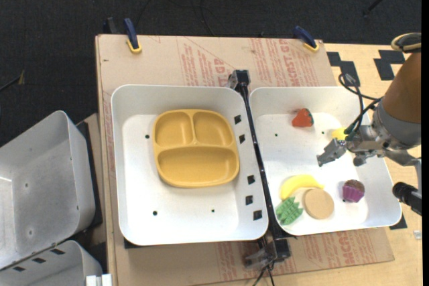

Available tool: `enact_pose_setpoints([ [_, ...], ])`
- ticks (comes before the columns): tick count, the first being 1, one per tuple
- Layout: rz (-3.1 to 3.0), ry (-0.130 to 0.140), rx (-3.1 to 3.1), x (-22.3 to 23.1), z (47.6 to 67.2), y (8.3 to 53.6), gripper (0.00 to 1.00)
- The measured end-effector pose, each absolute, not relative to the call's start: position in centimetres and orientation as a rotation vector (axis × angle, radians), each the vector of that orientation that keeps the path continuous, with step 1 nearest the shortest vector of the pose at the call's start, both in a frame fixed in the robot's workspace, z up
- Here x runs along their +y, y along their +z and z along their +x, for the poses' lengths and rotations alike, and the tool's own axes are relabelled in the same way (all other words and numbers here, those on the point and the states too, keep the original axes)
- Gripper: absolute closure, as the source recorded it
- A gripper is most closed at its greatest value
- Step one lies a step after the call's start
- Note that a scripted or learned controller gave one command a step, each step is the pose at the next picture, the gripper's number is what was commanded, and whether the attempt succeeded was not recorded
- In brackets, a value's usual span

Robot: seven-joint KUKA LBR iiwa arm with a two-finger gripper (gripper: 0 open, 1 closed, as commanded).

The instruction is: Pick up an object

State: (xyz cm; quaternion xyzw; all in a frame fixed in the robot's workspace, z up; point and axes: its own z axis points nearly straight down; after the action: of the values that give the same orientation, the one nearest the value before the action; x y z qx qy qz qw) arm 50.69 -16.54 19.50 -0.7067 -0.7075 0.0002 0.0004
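Note:
The right bin (375, 214) holds a red strawberry-like piece (302, 118) at the back. A yellow banana (300, 184), a tan round disc (318, 203) and a green leafy piece (289, 211) lie close together at the front, and a purple piece (353, 191) lies to their right. My gripper (345, 156) hangs over the middle right of this bin, open, with nothing between its fingers. It is above and between the banana and the purple piece. A small yellow bit (340, 134) shows just behind it.
The left bin (127, 164) holds a yellow divided plate (196, 147). A ridge (255, 157) with black markers separates the two bins. The grey and orange arm (402, 104) reaches in over the right bin's right wall. A white tub (40, 191) stands off the bench at left.

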Motion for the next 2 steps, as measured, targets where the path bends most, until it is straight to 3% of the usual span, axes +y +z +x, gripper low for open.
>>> enact_pose_setpoints([
  [2, -2.221, 0.003, -2.218, -15.9, 51.2, 9.0, 0.0],
])
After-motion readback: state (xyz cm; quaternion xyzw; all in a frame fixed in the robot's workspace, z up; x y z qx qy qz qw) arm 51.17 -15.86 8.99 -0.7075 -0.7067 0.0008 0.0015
